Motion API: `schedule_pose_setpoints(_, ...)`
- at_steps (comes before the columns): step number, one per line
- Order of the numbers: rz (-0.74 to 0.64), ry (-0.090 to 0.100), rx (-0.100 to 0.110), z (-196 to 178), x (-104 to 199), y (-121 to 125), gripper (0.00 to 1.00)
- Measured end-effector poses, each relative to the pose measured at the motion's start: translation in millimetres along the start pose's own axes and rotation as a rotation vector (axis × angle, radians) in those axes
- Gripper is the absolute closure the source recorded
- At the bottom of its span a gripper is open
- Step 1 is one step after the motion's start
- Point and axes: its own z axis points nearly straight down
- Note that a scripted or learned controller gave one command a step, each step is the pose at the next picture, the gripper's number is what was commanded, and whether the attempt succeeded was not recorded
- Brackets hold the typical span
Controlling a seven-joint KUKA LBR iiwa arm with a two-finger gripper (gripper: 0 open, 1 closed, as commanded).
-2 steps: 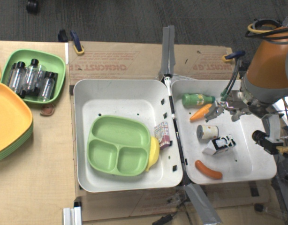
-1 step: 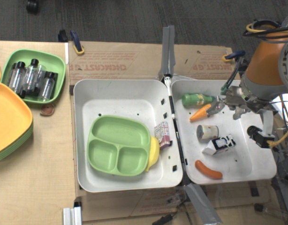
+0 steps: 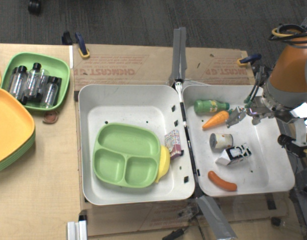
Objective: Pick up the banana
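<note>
The yellow banana [image 3: 164,162] lies in the left bin [image 3: 88,134], tucked against the right rim of a green divided plate [image 3: 126,155], which covers part of it. My gripper [image 3: 242,116] hangs over the right bin [image 3: 273,184], just right of an orange carrot [image 3: 215,120] and far from the banana. Nothing shows held in it.
A small printed packet [image 3: 174,143] lies just above the banana. The right bin also holds a green bottle [image 3: 211,105], a small can [image 3: 221,141], a white and black object [image 3: 234,154] and a red sausage [image 3: 222,180]. Orange plates [image 3: 11,131] and a green tray of bottles [image 3: 36,81] sit at the left.
</note>
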Motion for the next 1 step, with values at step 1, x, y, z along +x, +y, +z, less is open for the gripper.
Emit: schedule_pose_setpoints(1, 0.234, -0.001, 0.000, -21.7, -0.6, -7.7, 0.00)
